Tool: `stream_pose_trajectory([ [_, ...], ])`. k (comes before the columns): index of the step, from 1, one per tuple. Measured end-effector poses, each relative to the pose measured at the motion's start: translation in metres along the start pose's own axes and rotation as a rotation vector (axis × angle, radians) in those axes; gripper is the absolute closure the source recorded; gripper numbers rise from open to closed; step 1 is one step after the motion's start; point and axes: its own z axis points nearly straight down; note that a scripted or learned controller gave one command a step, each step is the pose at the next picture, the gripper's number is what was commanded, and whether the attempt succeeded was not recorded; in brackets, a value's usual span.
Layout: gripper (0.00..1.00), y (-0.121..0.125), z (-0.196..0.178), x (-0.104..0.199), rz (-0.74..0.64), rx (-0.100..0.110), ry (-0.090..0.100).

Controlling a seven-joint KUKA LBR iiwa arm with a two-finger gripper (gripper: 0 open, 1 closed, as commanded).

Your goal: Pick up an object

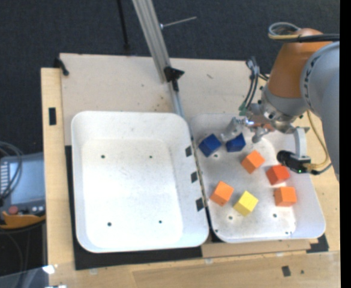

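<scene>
Hand (245,131) above small blue cube (235,143)

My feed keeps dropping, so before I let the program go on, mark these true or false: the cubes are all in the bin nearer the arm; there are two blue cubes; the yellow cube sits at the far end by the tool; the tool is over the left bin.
1. All cubes lie in the right bin. True.
2. There are two blue cubes. True: one blue cube and a second blue cube beside it.
3. The yellow cube sits by the tool. False: it lies toward the near end, next to an orange cube.
4. The tool is over the left bin. False: it is over the right bin, at the second blue cube.
</scene>
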Motion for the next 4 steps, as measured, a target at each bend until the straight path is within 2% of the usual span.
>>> stream_pose_trajectory([
  [1, 0.0, 0.003, 0.037, 0.004, -0.001, -0.009, 0.0],
  [2, 1.0, 0.005, 0.023, 0.003, 0.0, -0.015, -0.001],
  [4, 1.0, 0.009, -0.091, 0.008, 0.0, -0.011, -0.001],
])
